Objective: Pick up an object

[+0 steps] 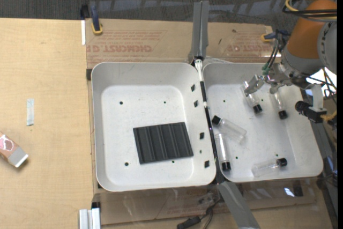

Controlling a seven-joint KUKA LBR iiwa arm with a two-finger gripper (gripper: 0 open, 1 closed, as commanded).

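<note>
In the right bin (pixel 300 137) lie three clear vials with black caps. One vial (pixel 230 127) is near the bin's left side, another vial (pixel 221 152) runs along the left wall, and the third vial (pixel 268 167) is by the front edge. A black ribbed pad (pixel 162 142) lies flat in the left bin (pixel 107 115). My gripper (pixel 269 110) hangs over the back of the right bin, its two black-tipped fingers spread open with nothing between them. It is well behind and to the right of the vials.
A metal divider (pixel 201 45) and black clips separate the two bins. Brown cardboard (pixel 139 43) lines the back. On the wooden surface at the left lie a small pink and white item (pixel 12 152) and a grey strip (pixel 30 112). Cables (pixel 321 83) trail at the right.
</note>
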